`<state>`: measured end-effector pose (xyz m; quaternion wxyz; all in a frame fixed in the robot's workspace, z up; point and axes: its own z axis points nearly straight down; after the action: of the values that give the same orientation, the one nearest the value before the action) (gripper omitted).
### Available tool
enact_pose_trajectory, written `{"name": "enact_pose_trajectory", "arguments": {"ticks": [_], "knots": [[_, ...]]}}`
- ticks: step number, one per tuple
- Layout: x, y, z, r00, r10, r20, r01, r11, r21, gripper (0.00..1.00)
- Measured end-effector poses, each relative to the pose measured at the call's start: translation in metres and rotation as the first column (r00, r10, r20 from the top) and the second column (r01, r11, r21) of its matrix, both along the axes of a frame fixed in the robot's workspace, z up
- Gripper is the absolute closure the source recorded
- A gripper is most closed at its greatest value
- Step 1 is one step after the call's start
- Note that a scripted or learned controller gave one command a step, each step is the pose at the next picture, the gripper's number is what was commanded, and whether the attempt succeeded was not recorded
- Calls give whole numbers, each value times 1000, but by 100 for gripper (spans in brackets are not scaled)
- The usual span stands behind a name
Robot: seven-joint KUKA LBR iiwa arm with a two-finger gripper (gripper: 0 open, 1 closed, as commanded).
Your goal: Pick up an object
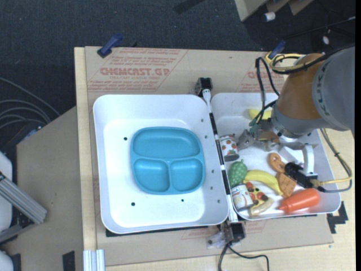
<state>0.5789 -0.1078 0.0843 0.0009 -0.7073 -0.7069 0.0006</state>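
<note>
Nearest the camera, along the front edge of the right-hand shallow white bin (333,168), there's a pile of toy food: an orange plastic carrot (300,201) in the front right corner, a pizza slice (259,199) and a small red-and-white labelled can (240,196) beside it toward the front left corner. The can's print is too small to read. Just behind those sit a yellow banana (264,179), a green bumpy cluster like grapes (237,173) and a brown pretzel-ish piece (276,162).

The left white bin (107,168) holds a blue three-compartment plastic plate (167,158) in its middle.

The gripper (255,134) hangs over the middle of the right bin; can't tell how it's set.

Further back, the brown board (141,72) reads "CHEMCAST GP" in red.
</note>
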Motion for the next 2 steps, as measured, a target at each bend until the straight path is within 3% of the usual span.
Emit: {"name": "enact_pose_trajectory", "arguments": {"ticks": [1,2], "knots": [[73,-11,1,1000,1,2,-1,1000,0,0],[-3,-16,0,1000,0,0,0,1000,1,0]]}}
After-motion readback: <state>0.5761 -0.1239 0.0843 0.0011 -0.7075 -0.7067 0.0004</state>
